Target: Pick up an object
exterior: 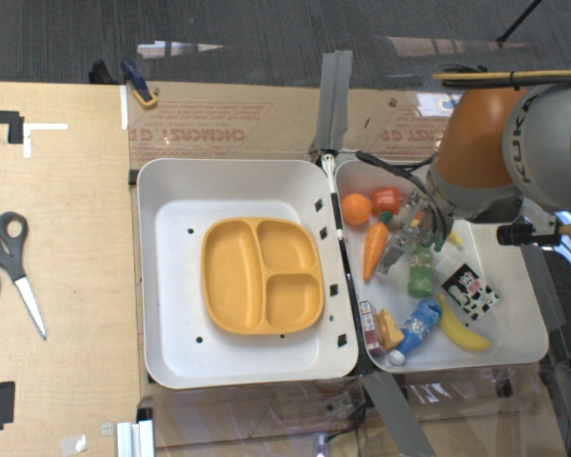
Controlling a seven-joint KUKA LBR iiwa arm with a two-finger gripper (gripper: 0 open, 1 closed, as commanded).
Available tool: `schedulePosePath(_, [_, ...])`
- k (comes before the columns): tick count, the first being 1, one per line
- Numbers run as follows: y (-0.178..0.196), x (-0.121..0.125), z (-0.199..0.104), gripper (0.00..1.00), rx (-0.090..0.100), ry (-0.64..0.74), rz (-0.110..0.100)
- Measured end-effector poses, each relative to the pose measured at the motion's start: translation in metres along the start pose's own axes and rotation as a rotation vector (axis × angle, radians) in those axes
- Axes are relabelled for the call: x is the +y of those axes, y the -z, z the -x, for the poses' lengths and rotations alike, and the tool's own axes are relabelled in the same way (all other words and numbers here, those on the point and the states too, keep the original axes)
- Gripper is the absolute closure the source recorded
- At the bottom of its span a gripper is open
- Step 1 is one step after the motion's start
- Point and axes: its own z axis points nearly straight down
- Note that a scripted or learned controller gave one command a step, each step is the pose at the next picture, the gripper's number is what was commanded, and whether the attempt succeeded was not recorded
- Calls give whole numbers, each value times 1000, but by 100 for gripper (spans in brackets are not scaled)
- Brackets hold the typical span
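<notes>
Scene: we look down on two white bins side by side on a table; the left bin (162, 350) holds a yellow divided plate (263, 276), and the right bin (523, 284) holds a jumble of toy food.
End effector: the end effector (397, 253) is down among the things in the right bin; we cannot tell whether it is spread or pressed together, and we see nothing held in it.
Likely target: the toy carrot (373, 250), which lies just beside the end effector on its left, near the wall between the bins.
Long axis: the carrot lies flat, its length running roughly from the far side to the near side of the bin, thick end far, pointed tip near and tilted slightly left.
Handling: we judge it light, stiff and smooth, so liable to slip or roll.
Where to grip: across the thick upper half, square to its length.
Neighbours: an orange ball (356, 208) sits just beyond the thick end; a green piece (421, 280) lies to the right, crowding the approach.
</notes>
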Motion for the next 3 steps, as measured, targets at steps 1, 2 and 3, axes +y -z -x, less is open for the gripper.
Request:
schedulePosePath(1, [0,1,4,0,-2,-144,1])
schedulePosePath(2, [10,2,5,100,-6,-141,1])
schedulePosePath(3, [141,55,-4,100,-2,-159,1])
